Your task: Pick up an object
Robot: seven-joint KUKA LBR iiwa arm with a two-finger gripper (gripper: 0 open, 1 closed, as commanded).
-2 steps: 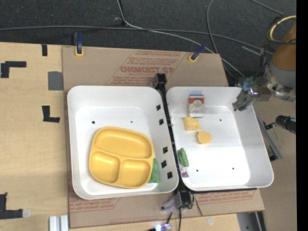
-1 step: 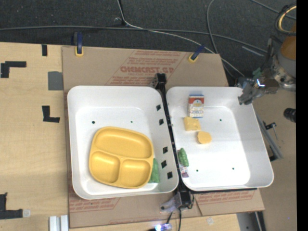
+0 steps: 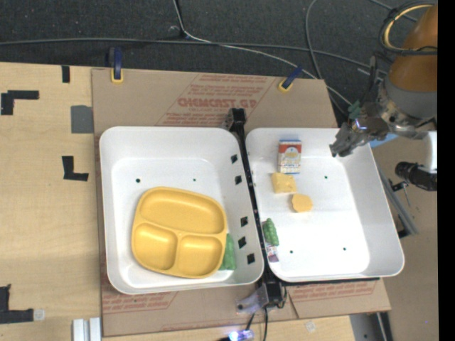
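In the right bin [image 3: 355, 261] lie a small white and red carton [image 3: 289, 155], a pale yellow cheese-like block [image 3: 284, 183], a rounder yellow-orange piece [image 3: 301, 203] and a green packet [image 3: 270, 233] against the left wall. My gripper [image 3: 343, 145] hangs over the bin's upper right corner, apart from all of these, with nothing visible between its dark fingers. The left bin [image 3: 121, 148] holds a yellow divided tray [image 3: 179, 231] with a green item [image 3: 229, 253] at its right edge.
The arm with its orange band [image 3: 416, 48] comes in from the upper right. Cables [image 3: 213, 41] run across the dark cloth behind the bins. A black divider clip strip [image 3: 245, 183] lies between the two bins. Cardboard [image 3: 206, 98] lies beneath them.
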